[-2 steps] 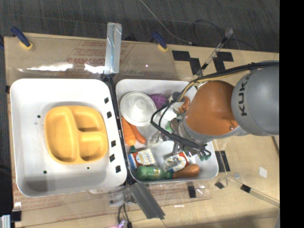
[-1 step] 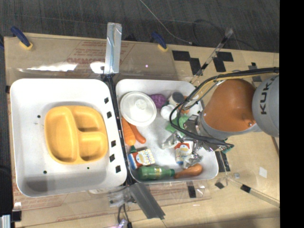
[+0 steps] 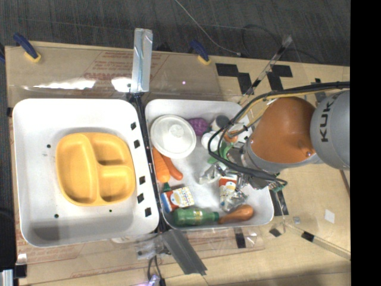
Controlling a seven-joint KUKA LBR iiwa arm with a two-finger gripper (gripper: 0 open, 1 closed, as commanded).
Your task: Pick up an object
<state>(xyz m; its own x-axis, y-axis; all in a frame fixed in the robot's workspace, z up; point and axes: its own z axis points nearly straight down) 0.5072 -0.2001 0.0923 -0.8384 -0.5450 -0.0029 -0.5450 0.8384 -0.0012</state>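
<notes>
A single fixed camera looks down at a slant from above the desk (image 3: 71, 61), taking in both white bins (image 3: 24, 159) side by side, the arm (image 3: 286, 133) entering from the right.

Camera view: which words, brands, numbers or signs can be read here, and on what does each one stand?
"KU", the start of a cut-off brand name, on the grey arm.
Red print on the cardboard behind the bins: too faint to read.
Label on the small carton: too small to read.

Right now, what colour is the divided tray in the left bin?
Yellow. The divided tray shows plainly in the camera view, lying in the left bin.
</notes>
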